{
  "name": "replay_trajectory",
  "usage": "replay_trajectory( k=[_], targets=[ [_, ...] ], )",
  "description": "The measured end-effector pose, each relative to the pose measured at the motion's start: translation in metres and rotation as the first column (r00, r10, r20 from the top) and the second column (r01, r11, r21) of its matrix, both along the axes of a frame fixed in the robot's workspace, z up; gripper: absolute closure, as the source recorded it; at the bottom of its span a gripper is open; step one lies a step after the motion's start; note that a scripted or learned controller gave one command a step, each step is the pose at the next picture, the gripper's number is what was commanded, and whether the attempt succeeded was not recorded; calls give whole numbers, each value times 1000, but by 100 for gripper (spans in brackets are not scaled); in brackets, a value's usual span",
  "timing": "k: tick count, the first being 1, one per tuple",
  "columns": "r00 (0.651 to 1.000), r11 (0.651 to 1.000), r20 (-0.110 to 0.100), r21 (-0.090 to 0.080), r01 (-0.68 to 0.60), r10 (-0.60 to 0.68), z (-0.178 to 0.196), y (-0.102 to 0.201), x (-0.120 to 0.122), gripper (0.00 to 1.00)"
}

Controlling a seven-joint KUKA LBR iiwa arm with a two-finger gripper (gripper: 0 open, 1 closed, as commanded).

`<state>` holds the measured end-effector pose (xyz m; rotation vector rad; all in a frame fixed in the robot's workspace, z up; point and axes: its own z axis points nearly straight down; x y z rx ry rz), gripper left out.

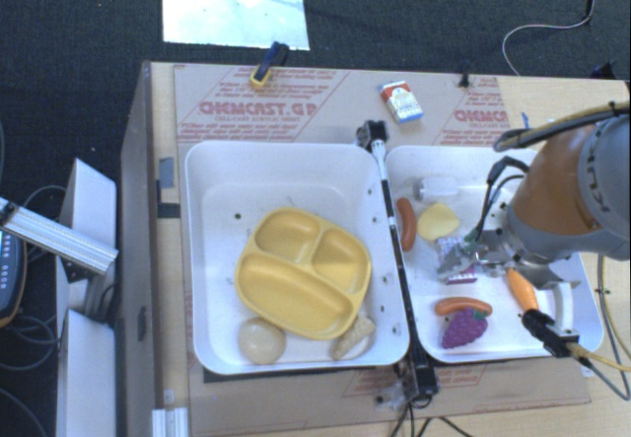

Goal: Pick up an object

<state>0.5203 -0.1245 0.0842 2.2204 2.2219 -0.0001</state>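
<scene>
My gripper (pixel 461 262) hangs low in the right bin (pixel 592 327), over a small silvery object (pixel 455 257); whether it has hold of anything, I cannot tell. Around it lie 2 sausages (pixel 405 224), a yellow lump (pixel 439 222), a carrot (pixel 522 289) and purple grapes (pixel 464 328) (the left bin (pixel 212 228) bears a yellow tray (pixel 303 272)).

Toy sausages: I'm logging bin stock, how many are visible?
2. One sausage lies lengthwise by the right bin's left wall; another sausage lies just above the purple grapes. The arm may hide more.
</scene>
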Motion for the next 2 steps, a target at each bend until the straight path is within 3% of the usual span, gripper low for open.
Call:
replay_trajectory(
  k=[1,2],
  targets=[
    [1000,1000,2,0,-1,1,10,0,1,100],
    [1000,1000,3,2,-4,4,101,92,5,100]
  ],
)
